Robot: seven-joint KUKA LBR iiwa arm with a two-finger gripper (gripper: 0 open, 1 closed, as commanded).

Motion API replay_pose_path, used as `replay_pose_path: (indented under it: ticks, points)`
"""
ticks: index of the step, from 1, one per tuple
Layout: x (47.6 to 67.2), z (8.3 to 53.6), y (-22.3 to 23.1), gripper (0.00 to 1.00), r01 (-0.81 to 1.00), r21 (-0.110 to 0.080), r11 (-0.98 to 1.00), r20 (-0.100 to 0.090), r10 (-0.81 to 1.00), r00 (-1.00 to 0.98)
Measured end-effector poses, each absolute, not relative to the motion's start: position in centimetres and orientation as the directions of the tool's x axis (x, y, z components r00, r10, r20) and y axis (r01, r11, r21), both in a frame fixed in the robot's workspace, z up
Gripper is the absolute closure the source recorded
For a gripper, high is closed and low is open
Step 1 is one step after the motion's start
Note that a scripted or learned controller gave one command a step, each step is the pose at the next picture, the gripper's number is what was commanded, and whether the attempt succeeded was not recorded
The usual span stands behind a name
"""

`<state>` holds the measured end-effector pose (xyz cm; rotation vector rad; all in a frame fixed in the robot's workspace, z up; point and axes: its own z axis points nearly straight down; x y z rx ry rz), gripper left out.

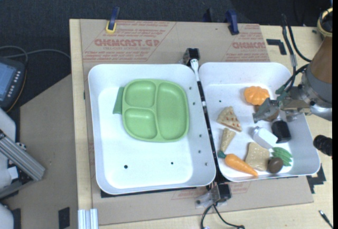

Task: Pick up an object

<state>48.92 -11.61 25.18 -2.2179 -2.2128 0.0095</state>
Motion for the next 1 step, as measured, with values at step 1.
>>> replay_pose_path:
  ticks: [1]
  points:
    - [49.14,25.67,-11.6,0.0,1.0,0.001,0.0,0.0,1.0,0.0]
